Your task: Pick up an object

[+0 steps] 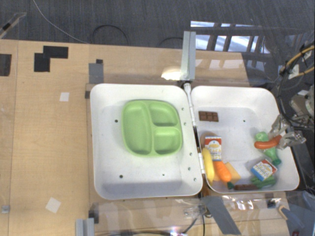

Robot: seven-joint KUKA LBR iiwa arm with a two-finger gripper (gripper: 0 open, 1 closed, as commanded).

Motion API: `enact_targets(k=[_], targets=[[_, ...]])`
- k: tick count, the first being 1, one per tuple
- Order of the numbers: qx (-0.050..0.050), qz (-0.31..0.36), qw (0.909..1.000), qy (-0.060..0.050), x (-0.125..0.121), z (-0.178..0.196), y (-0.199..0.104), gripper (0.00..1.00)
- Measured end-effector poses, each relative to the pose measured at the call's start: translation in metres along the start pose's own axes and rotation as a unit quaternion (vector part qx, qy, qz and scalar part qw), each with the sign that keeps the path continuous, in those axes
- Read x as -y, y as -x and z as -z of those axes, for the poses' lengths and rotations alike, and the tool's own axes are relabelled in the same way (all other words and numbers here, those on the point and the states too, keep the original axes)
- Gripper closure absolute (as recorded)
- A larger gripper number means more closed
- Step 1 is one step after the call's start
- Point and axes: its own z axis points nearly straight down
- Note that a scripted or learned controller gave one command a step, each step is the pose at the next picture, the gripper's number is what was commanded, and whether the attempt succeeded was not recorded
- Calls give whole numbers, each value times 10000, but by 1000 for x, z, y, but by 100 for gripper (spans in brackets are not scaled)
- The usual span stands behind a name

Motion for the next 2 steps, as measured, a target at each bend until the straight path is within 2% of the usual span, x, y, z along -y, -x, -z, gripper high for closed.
enact_targets(k=[1,2], targets=[[-29,1448,9894,59,-3,-83,-1,100],[15,1563,9877,14,-36,-14,55,100]])
